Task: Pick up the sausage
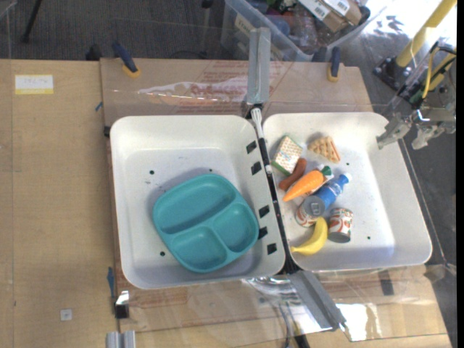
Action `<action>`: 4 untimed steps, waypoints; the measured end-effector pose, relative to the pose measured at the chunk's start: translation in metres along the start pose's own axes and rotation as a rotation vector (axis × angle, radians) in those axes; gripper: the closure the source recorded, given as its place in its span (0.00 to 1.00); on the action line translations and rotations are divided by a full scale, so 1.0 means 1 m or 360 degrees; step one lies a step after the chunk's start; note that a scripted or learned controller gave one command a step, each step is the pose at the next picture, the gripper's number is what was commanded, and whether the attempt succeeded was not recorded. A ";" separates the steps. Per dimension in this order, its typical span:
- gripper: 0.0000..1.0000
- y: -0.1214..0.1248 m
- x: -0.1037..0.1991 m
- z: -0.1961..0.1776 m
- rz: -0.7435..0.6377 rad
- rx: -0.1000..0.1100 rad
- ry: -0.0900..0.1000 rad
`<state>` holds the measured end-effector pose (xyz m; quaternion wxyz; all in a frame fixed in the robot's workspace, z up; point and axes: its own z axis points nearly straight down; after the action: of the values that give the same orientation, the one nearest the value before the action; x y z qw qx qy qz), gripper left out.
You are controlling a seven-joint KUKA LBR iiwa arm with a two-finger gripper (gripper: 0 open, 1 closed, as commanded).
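The sausage [298, 168] is a short brown-red piece in the right bin [391, 216], near its left wall. It lies between a small printed box [287, 152] and an orange carrot [304, 183], touching both. My gripper [410, 126] hangs at the view's right edge, over the right bin's far right corner. It is well away from the sausage, and I see nothing held in it.
Also in the right bin are a waffle-like piece [324, 148], a blue bottle [334, 189], two cans [314, 209] [340, 223] and a banana [310, 239]. The left bin [130, 165] holds a teal divided plate [205, 222]. A clear box of clutter [304, 6] stands behind the bins.
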<state>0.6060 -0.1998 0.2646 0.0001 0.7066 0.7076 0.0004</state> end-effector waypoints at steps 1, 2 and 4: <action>0.00 -0.023 0.083 0.131 -0.0249 0.0000 -0.0001; 0.00 -0.122 0.076 0.174 -0.0602 -0.0023 -0.0010; 1.00 -0.063 0.138 0.032 -0.0295 -0.0003 -0.0001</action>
<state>0.5425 -0.0621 0.2327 0.0010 0.6381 0.7700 0.0007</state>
